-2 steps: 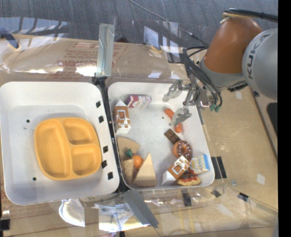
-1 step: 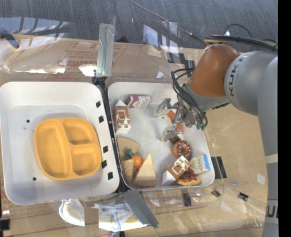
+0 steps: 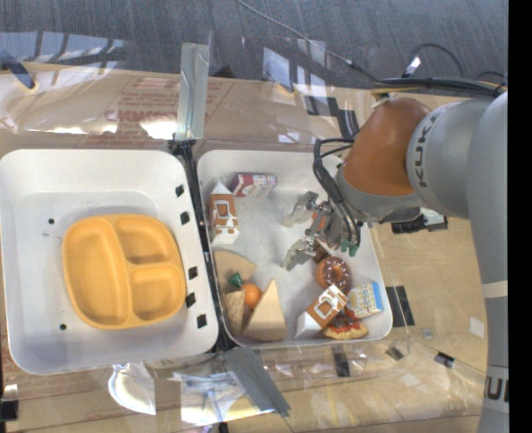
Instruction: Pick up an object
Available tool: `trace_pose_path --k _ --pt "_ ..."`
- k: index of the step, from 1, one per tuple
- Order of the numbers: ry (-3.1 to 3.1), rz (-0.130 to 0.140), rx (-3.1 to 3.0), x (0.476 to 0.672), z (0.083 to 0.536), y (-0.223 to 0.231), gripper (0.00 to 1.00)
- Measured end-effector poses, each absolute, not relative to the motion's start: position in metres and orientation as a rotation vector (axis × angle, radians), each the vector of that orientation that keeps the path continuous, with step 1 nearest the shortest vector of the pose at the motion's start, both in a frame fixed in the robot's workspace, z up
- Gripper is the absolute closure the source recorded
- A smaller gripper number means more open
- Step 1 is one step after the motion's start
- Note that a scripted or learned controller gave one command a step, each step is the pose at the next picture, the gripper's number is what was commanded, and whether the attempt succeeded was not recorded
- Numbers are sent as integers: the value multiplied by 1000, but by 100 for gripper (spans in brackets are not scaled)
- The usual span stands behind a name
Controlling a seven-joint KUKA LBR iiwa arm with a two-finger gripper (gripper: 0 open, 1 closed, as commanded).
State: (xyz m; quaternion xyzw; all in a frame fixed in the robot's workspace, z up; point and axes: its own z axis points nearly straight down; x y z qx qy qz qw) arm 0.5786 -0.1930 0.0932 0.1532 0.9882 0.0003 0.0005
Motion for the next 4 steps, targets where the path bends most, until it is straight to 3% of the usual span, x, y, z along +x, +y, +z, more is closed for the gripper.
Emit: trace_pose_path --k 1,2,3,4 --pt "3077 3 522 485 97 -208 0" --pt "3097 3 518 544 93 -176 0" --pt "3080 1 604 488 93 -206 0" --pt "3085 3 590 538 92 -164 0"
